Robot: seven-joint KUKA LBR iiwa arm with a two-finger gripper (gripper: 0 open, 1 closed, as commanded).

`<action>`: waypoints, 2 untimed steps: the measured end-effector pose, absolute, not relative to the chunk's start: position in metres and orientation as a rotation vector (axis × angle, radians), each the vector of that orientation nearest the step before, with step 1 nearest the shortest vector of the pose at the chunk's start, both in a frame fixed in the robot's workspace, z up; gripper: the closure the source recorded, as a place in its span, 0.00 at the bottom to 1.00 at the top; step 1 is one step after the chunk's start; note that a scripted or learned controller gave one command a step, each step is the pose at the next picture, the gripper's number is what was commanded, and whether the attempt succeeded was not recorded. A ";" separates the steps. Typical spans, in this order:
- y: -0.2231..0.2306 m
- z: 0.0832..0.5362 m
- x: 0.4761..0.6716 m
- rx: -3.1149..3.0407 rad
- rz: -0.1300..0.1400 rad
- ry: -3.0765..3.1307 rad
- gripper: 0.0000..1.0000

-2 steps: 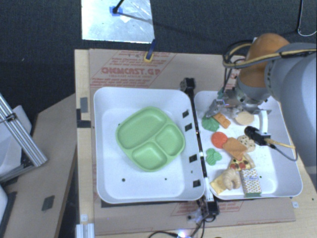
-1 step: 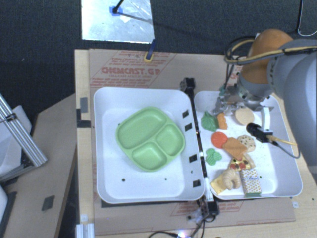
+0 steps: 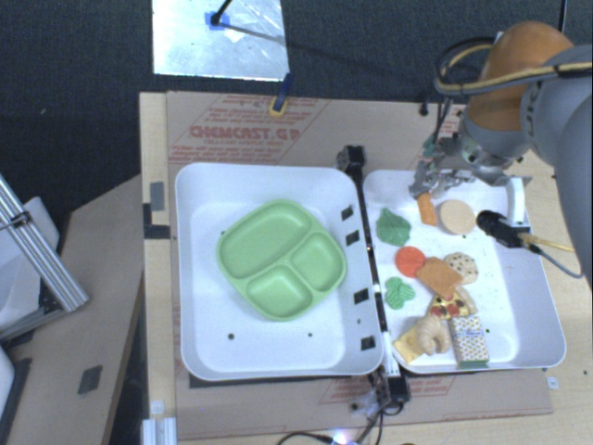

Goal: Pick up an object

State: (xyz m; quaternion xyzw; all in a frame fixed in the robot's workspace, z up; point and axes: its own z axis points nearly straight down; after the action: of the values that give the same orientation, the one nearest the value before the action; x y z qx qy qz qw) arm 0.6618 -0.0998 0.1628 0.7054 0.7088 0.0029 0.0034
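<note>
The claw (image 3: 434,185) hangs low at the far end of the right bin (image 3: 537,332), right over an orange carrot-like piece (image 3: 426,209) just beside a tan round disc (image 3: 456,217). How wide it stands I cannot tell. This looks like the reaching step; next it likely needs to settle around the carrot piece, close and lift.

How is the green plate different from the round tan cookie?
The green plate is far bigger than the tan cookie. The plate is split into three sections; the cookie is a plain flat disc. The plate lies alone in the left bin; the cookie lies among other toy foods in the right bin, near the gripper.
</note>
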 end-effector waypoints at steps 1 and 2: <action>-0.097 0.228 0.661 2.210 0.010 2.222 1.00; -0.097 0.225 0.662 2.213 0.004 2.225 1.00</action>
State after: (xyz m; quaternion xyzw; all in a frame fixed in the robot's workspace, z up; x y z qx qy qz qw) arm 0.6619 -0.0965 0.2254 0.7051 0.7091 0.0013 0.0016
